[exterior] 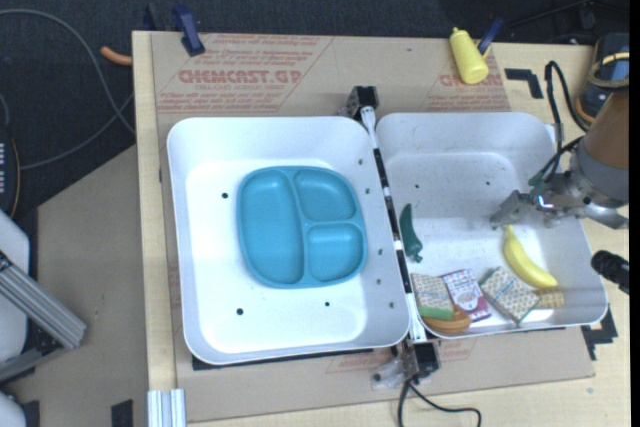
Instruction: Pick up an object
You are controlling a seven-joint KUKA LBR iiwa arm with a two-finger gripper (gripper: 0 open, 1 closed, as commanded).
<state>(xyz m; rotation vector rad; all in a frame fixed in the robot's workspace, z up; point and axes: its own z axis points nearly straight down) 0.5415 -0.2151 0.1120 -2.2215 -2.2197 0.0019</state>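
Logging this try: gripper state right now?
Gripper: cannot be told whether open or shut; it is low in the right bin just above the banana, with nothing visibly held.

Bright, even overhead light glares off the white bins; soft focus, faint shadows

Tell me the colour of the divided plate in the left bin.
Light blue, the divided plate, seen in the camera view.

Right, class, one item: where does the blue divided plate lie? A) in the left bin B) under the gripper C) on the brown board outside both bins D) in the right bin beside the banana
A: the blue divided plate sits alone in the left bin, while the banana lies in the right bin.
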